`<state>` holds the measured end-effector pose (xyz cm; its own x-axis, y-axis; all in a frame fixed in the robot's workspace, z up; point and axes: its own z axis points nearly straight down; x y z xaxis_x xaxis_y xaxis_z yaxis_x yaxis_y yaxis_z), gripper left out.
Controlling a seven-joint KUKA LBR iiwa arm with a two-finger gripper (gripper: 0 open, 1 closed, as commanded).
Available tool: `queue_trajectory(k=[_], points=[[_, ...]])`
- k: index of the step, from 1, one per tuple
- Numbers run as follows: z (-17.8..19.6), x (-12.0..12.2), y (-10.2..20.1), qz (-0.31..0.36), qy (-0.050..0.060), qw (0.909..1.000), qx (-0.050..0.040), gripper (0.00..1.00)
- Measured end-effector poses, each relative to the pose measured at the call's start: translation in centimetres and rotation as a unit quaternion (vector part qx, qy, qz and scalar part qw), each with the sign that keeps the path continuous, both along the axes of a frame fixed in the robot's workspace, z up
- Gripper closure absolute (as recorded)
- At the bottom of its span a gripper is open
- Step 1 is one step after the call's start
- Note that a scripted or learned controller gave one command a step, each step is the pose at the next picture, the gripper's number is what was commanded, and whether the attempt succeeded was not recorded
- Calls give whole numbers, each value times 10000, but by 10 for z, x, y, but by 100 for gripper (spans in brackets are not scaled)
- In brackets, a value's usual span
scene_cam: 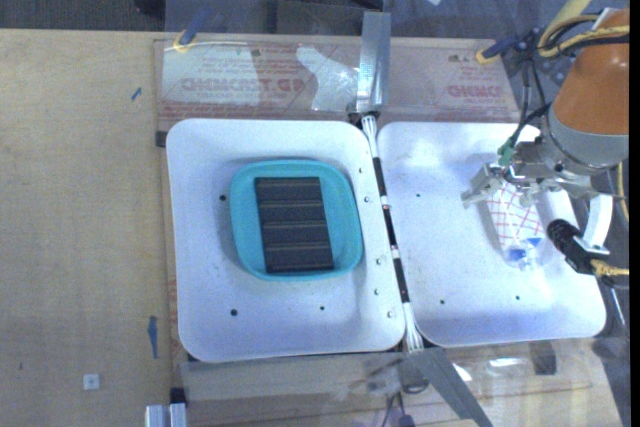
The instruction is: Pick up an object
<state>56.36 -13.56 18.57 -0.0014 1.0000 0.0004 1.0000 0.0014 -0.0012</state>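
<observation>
A single flat white cloth with a red grid print and blue marks [515, 220] lies in the right white plastic bin [450, 295], directly below the gripper [505, 177], its long axis running from the fingers toward the bin's near right corner. Whether the fingers are spread or pinching cannot be told. Bare floor stretches left of them. The left white bin [200, 315] holds one teal square dish with a dark ribbed insert [295, 218], ringed by free margin.

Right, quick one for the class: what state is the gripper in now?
Gripper: over the right bin, above a checked cloth; state cannot be told.
</observation>
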Motion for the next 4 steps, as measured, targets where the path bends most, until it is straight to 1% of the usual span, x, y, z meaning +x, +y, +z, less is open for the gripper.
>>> queue_trajectory(k=[1,2,3,4], points=[[-74,-4,-41,32,-20,10000,-9,0],[-85,-9,-35,275,-165,9995,-83,0],[-74,-7,-36,268,-188,9994,-89,100],[-11,41,10,-258,41,9997,-5,100]])
